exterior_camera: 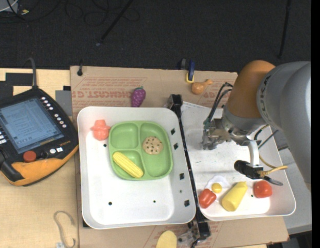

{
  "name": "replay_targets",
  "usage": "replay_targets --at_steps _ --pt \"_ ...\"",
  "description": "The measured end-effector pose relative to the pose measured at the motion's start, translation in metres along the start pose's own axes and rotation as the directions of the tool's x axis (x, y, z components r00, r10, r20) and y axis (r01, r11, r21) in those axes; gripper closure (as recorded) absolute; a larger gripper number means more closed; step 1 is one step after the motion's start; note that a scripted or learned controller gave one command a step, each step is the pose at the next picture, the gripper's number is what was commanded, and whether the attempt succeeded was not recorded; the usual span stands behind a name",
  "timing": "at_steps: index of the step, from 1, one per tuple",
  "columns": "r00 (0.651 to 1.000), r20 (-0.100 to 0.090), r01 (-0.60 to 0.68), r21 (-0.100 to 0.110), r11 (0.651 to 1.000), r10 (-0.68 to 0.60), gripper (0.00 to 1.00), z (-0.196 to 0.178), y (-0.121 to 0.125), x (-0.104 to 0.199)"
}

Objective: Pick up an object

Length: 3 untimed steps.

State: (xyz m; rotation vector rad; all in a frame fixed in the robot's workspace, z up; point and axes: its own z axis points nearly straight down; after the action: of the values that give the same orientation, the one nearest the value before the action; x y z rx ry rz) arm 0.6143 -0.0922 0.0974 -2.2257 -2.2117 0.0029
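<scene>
objects for picking, a yellow bottle point(234, 196), two tomatoes point(207, 197) and a fried egg point(217, 185), lie in the right bin point(284, 211), below the tool point(210, 140). whether it is open, i cannot tell. best descend squarely over one item, away from neighbours.

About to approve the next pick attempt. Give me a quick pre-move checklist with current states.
1. Tool over the right bin: ok.
2. Tool lined up over a target: not ok, it hangs over bare bin floor.
3. Targets available: ok, yellow bottle, red pepper and tomato lie near the front wall.
4. Nothing carried by the tool: cannot tell.
5. Cables at the wrist snag-free: cannot tell.
</scene>
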Motion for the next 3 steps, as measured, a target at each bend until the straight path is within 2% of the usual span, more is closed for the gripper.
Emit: replay_targets --at_steps 2,3 --pt "1.0 0.002 0.0 -0.007 1.0 0.0 1.0 -0.105 -0.003 -0.017" --pt "1.0 0.001 0.004 -0.005 1.0 -0.004 1.0 -0.132 -0.002 -0.018"
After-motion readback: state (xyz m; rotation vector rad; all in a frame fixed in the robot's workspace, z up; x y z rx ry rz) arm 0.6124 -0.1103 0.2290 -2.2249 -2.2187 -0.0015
